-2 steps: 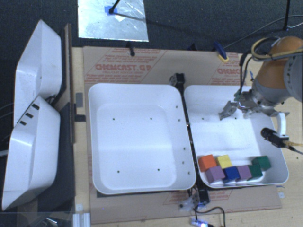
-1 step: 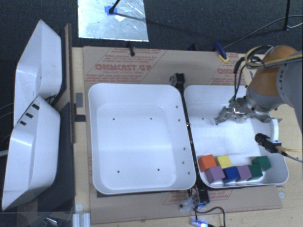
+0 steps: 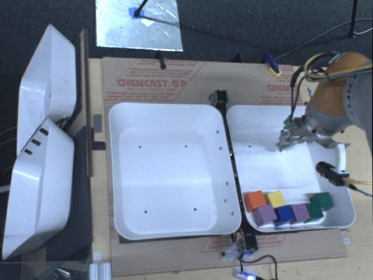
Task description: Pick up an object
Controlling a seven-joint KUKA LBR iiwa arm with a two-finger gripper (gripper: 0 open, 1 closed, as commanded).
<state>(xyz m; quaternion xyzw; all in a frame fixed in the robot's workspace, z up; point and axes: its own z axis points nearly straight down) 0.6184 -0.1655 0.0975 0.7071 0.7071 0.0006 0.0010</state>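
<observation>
The pincer (image 3: 287,140) hangs over the right bin (image 3: 256,156), seemingly empty, well apart from the blocks (image 3: 285,209).

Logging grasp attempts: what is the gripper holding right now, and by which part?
Nothing. The gripper hangs over bare floor of the right bin, apart from the blocks.

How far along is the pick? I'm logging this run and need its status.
Nothing looks done yet: the orange block, yellow block, blue block, two purple blocks and green block all lie along the right bin's near edge. In hand: the pincer sits over that bin's far part, apart from them. Left: reaching a block, gripping and lifting it.
</observation>
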